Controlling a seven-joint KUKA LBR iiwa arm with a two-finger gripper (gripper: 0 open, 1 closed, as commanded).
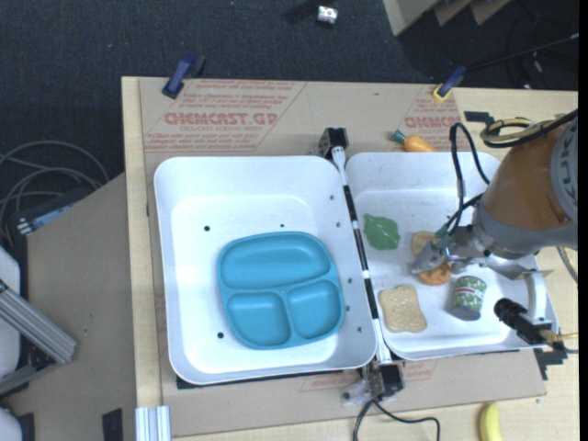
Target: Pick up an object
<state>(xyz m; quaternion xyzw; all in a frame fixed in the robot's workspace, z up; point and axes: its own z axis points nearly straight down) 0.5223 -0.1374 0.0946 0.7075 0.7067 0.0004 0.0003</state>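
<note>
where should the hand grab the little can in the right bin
Take the can across its round sides, coming straight down from above. It seems to stand roughly upright near the bin's front right corner, with a gap to the bread slice on its left.

Both bins are white: the left bin [184,246] carries a sky-blue divided tray [280,288], plain and unpatterned. In the right bin [404,175], a leaf-green piece [381,231] lies near the left wall, and a tan, speckled slice [402,308] sits by the front edge. A small can [468,296] shows a green-and-white label under a grey top. An orange-brown item [434,272] sits at the gripper [430,263], its pattern hard to tell. The arm [528,200] is orange-brown over grey. The bench [276,118] is pale brown with red lettering.
</note>
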